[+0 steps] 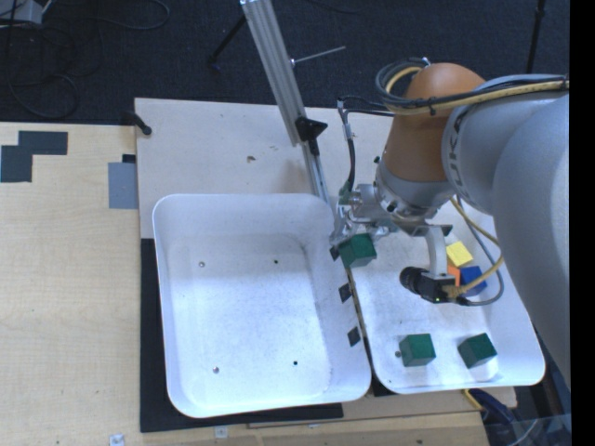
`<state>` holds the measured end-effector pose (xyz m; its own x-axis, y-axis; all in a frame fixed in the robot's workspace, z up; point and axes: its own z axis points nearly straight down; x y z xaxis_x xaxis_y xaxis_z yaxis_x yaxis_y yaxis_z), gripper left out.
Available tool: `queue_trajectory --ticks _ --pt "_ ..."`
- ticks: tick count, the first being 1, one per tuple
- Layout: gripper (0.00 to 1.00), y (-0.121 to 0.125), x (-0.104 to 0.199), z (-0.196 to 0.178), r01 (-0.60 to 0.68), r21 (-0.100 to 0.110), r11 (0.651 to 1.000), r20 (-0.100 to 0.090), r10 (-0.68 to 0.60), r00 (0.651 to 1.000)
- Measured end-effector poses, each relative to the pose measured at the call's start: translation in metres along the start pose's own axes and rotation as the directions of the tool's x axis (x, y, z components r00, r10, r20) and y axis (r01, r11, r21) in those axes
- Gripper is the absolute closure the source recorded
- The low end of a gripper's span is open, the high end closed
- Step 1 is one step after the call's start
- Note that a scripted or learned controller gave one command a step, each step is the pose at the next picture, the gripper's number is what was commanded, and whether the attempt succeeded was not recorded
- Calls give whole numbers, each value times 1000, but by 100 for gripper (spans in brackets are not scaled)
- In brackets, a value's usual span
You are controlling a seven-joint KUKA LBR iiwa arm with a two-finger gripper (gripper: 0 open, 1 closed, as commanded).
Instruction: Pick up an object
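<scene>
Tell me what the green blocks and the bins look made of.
Green blocks: probably painted wood or hard plastic, given the flat matte faces and crisp edges. Bins: likely thin moulded plastic, since they are smooth and white with rounded corners and a slight sheen.

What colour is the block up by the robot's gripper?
Green. The block sits just under the gripper in the camera view.

A robotics lab: a grey-and-orange industrial arm (465, 137) reaches over two white bins (186, 249) on a plywood bench (65, 277), with an aluminium strut (279, 63), loose cables (112, 7) and dark carpet at the frame's top.
</scene>
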<state>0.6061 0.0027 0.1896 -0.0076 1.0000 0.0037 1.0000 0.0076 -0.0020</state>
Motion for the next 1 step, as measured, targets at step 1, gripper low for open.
queue_trajectory --ticks 1 --pt "100 57 59 0 -2 -3 1000 2 2 1000"
